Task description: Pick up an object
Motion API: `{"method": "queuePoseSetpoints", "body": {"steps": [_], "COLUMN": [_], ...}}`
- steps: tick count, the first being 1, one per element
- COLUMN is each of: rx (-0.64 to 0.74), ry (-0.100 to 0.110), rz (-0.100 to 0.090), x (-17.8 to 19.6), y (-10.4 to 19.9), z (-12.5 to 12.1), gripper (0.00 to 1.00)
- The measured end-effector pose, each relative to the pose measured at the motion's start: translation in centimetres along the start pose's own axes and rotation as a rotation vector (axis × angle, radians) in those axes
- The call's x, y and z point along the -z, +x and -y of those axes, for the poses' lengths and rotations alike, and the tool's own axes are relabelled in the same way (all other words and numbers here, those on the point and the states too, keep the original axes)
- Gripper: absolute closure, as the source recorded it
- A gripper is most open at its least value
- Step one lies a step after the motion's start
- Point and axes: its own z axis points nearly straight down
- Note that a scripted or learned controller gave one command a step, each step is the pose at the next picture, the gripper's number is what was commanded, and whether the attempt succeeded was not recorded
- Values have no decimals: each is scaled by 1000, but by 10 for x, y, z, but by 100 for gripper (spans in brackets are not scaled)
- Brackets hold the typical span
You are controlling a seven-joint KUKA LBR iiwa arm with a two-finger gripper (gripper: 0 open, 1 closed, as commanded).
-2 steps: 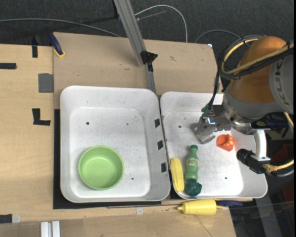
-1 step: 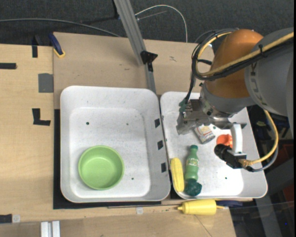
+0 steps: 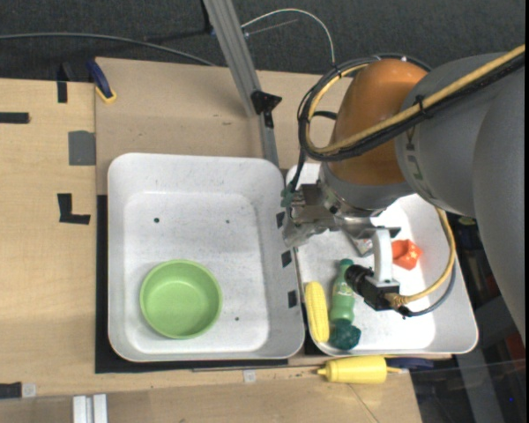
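- The task is at its beginning, as I judge it: nothing is lifted, and every thing lies on the floor of a bin.
- The pincer (image 3: pixel 300 221) hangs over the left edge of the right bin (image 3: pixel 454 329), close to the wall it shares with the left bin (image 3: pixel 123 183). I see nothing pinched in it.
- I cannot tell whether the pincer is spread or pressed together; the wrist and the big grey arm (image 3: pixel 476 130) cover it from above.
- What is left is nearly all: to choose one thing, come down on it, close on it and raise it.
- The nearest candidates are in the front left corner of the right bin, just below the pincer in the view.
- The yellow piece (image 3: pixel 316 311) is long and narrow, shaped a little like a corn cob, and it lies along the left wall.
- The green bottle (image 3: pixel 342 302) lies just beside it, almost touching. A dark green lump (image 3: pixel 345 334) sits at its lower end; I cannot tell if this belongs to the bottle.
- The orange thing (image 3: pixel 406 254) is small and blocky and lies well apart, to the right side of the same bin.
- The green bowl (image 3: pixel 181 300) stands upright and alone in the front of the left bin; it is round, with a thin rim.
- A yellow object (image 3: pixel 357 370) lies outside the bins on the table (image 3: pixel 35 263), in front of the right bin.
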Motion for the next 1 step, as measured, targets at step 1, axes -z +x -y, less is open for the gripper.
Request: {"method": "queuePoseSetpoints", "body": {"steps": [1], "rx": [0], "ry": [-2], "rz": [0], "x": [1], "y": [46], "z": [-12], "gripper": [100]}}
